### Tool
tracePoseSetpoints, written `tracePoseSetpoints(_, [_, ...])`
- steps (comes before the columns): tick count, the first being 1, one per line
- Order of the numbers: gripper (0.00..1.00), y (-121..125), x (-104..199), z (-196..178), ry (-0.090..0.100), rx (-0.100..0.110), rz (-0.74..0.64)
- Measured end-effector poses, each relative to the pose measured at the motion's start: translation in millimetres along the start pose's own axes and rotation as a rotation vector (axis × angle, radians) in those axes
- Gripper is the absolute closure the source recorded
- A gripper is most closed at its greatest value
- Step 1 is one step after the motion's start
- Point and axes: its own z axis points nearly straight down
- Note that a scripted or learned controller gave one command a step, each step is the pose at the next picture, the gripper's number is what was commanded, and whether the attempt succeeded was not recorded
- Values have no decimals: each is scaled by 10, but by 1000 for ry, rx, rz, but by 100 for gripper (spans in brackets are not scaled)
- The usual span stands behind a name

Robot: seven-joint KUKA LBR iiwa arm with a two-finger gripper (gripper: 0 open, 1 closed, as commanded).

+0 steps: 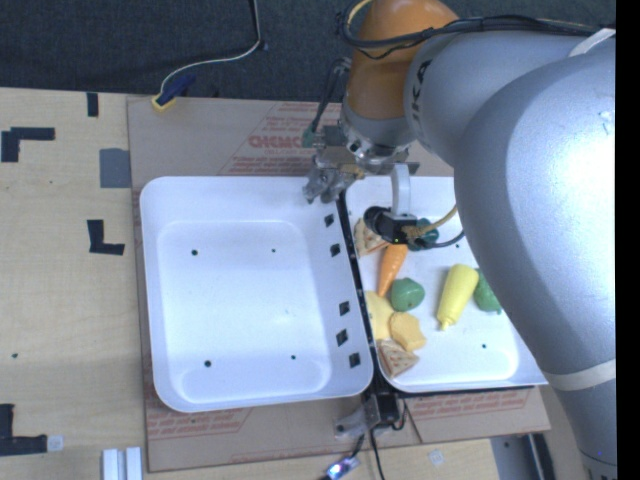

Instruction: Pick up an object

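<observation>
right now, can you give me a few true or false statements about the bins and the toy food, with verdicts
1. The toy carrot lies in the right bin. True.
2. The yellow corn cob lies in the left bin. False: it lies in the right bin.
3. The end effector is above the far end of the rims between the bins. True.
4. The green toy lies beside the carrot's tip. True.
5. The toy food is spread evenly over both bins. False: it is all in the right bin.
</observation>
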Motion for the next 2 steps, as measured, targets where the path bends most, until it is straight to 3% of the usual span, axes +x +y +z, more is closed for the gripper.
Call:
tracePoseSetpoints(1, [100, 20, 339, -1345, 4, -18, -3])
tracePoseSetpoints(2, [100, -269, 732, -577, 0, 5, -1])
